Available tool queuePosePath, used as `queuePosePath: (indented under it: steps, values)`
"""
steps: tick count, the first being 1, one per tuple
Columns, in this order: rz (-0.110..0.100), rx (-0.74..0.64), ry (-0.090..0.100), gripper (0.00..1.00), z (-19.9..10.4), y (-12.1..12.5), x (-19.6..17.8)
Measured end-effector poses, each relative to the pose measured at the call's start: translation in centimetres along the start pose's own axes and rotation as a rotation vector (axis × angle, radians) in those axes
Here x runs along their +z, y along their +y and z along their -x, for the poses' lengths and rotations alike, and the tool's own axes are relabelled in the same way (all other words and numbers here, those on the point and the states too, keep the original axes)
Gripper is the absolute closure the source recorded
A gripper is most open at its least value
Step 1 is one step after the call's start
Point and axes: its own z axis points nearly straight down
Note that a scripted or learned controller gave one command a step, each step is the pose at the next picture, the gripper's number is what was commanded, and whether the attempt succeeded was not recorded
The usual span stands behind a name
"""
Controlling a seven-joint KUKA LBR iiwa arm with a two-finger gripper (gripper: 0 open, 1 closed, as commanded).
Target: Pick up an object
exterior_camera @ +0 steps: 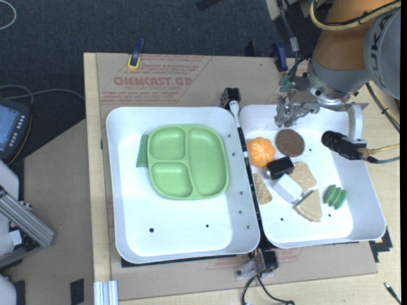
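The gripper [289, 116] hung at the upper right of the frame, over the right bin [362, 192]; whether its fingers were apart or together, I couldn't tell. Just below it lay the brown disc [290, 142], flat beside the orange ball [261, 151]. The disc looked light, stiff and thin. It was best pinched across its rim, since a flat top gives little purchase.

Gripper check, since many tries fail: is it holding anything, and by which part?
Nothing shows between its fingers. The gripper hangs just above the brown disc in the right bin, not gripping it.
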Motion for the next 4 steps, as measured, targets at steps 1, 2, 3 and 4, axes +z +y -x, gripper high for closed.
queuePosePath:
  steps: [1, 2, 3, 4]
  values:
    - [0.000, 0.001, 0.000, 1.00, -4.6, -3.1, 0.8]
    - [0.000, 0.000, 0.000, 1.00, -10.5, -4.8, 0.6]
    - [-0.001, 0.001, 0.000, 1.00, -12.8, -6.2, 2.0]
    - [0.004, 0.001, 0.000, 1.00, -13.5, -6.9, 1.0]
